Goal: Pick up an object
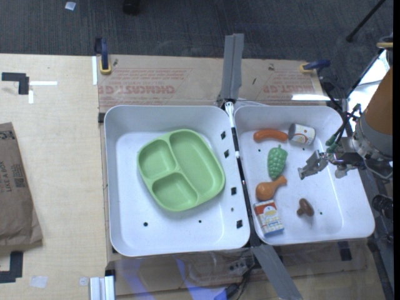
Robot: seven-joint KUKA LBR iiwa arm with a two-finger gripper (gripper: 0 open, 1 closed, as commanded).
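Note:
My gripper [309, 167] hangs over the right side of the right bin [350, 227], its fingers spread open with nothing between them. To its left lie green toy grapes [277, 161], an orange sausage [270, 135] and an orange chicken drumstick [270, 187]. A small white cup [301, 134] lies on its side near the bin's far edge. A brown lump [305, 208] rests just below the gripper. A small red-and-white carton [269, 218] sits at the bin's near left corner.
The left bin [125, 230] holds a green divided plate [180, 169]. A grey divider bar [232, 67] runs up between the bins. A brown paper bag [15, 186] lies on the bench at far left.

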